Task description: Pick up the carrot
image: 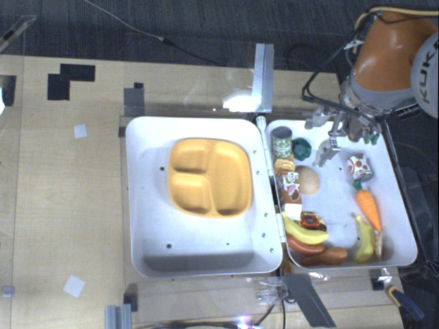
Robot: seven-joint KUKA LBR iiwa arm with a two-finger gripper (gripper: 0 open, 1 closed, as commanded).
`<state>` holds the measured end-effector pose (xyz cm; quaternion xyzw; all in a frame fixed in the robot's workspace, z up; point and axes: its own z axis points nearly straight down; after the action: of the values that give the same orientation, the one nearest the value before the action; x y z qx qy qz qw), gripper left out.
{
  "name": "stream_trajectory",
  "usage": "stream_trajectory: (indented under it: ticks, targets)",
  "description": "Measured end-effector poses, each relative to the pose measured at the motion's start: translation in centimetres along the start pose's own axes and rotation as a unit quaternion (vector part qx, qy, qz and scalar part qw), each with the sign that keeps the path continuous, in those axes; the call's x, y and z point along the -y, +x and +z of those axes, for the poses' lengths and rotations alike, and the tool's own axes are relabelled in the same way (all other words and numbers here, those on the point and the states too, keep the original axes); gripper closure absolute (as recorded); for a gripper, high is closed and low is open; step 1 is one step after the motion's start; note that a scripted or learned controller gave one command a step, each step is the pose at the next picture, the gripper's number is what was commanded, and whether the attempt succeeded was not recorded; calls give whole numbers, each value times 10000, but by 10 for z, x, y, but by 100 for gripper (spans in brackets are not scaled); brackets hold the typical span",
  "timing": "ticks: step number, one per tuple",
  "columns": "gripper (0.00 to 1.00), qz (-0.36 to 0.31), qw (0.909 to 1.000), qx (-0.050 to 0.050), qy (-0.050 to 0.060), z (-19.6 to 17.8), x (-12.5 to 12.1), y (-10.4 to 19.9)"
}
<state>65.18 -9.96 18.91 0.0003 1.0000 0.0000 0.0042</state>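
Gripper (pixel 331 141) hangs at twelve o'clock of the right bin (pixel 401 211); finger state cannot be told; carrot (pixel 369 208) lies at four o'clock, well apart.

The one legible marking is on the arm (pixel 401 50): dark capital letters on its pale grey casing at the frame's right edge, just beside the orange band, reading "KU" before the frame cuts them off (the start of a longer word, the rest out of frame). A small can (pixel 282 143) at the top of the right bin (pixel 401 204) carries a printed label, and two small packets (pixel 291 184) below it, along the bin's left wall, show coloured print, but all of this is too small and blurred to read. A white wrapper with red marks (pixel 359 168) above the carrot (pixel 369 209) is equally unreadable.
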Motion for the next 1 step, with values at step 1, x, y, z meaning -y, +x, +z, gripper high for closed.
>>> stream_trajectory:
  ticks: [1]
  targets:
    - [0, 184, 9998, -12, 10, 53, 77, 29]
